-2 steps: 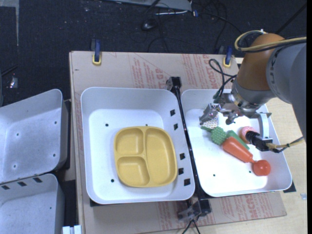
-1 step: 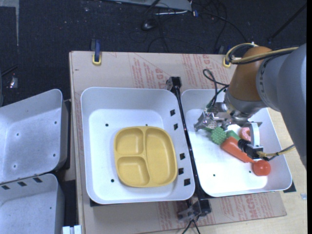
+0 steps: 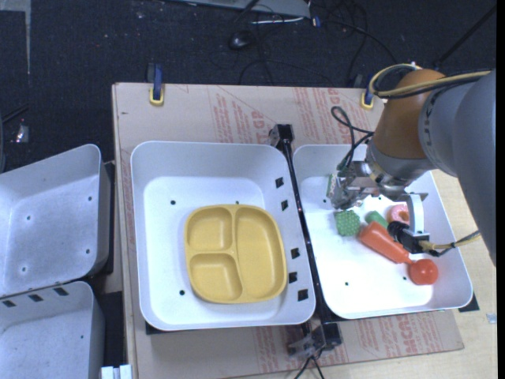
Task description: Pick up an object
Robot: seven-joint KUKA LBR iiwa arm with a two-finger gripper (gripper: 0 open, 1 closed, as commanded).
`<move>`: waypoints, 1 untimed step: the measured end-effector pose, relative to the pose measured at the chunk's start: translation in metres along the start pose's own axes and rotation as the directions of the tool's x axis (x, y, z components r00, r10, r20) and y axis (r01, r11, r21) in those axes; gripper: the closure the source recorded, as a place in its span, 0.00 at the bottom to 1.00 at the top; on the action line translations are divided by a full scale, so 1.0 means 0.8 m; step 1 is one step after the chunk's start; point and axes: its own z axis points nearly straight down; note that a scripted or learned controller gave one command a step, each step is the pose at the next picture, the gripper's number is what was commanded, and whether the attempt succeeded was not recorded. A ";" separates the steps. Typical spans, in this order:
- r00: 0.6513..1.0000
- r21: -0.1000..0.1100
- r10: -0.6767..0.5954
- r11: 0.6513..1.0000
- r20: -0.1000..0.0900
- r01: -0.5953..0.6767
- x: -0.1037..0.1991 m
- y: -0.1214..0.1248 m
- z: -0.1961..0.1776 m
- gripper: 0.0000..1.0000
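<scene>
Dark floor surrounds the table [image 3: 205, 109]. We cannot tell how our pincer [image 3: 345, 194] stands. Just below it in the right bin [image 3: 379, 290] lies a green piece [image 3: 346, 223], seemingly light and rigid; we would grip its sides.

two white bins [image 3: 150, 172], one yellow divided plate [image 3: 235, 253], one green block [image 3: 346, 223], one orange carrot [image 3: 384, 243], one red ball [image 3: 424, 271]

A robotics lab: taped cardboard-topped bench [image 3: 205, 109] with clamped white bins [image 3: 150, 212], cables [image 3: 260, 22] trailing behind the bench.
</scene>
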 end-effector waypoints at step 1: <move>1.000 -0.006 -0.003 1.000 0.001 0.003 -0.006 0.013 -0.062 1.00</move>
